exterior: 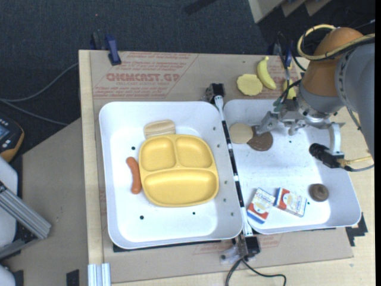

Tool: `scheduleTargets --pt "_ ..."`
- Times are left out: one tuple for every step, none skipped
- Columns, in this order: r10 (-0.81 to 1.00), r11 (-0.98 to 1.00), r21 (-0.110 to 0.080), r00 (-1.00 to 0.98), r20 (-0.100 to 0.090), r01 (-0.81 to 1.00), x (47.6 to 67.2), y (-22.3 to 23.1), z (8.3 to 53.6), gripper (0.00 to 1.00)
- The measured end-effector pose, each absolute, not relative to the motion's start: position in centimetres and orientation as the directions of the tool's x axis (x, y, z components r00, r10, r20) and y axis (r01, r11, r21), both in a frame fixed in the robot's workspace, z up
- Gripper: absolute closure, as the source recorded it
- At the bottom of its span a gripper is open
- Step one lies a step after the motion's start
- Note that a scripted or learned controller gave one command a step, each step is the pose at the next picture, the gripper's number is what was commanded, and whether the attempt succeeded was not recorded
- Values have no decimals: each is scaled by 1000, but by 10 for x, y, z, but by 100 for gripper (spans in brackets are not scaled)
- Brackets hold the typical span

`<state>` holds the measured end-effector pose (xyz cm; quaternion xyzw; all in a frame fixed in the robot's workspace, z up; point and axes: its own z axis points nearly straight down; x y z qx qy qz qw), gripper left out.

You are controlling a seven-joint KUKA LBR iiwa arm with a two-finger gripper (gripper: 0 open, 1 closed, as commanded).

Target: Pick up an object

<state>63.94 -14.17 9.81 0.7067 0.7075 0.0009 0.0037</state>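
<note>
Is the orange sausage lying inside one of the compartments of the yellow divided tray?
No. The orange sausage lies on the floor of the left white bin, just beside the left edge of the yellow divided tray.

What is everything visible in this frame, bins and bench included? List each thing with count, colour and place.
Bins: 2, white, side by side on the bench.
Divided tray: 1, yellow, middle of left bin.
Hot dog: 1, orange-red, left bin, beside the tray's left edge.
Bread slice: 1, tan, left bin, at the tray's far edge.
Cookies: 2, one tan and one brown, right bin, far left corner.
Small cartons: 2, white with red and blue, right bin, near edge.
Round piece: 1, brown, right bin, near right.
Banana: 1, yellow, bench beyond right bin.
Round slice: 1, yellow, beside the banana.
Clamp: 1, blue, bench's far left edge.
Gripper: 1, grey, over right bin's far end.
</note>
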Motion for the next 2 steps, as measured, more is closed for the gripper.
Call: scheduleTargets --pt "1000 5 4 -5 -1 1000 668 -89 84 0" --pt "1000 -2 -5 2 0 1000 632 -104 85 0"
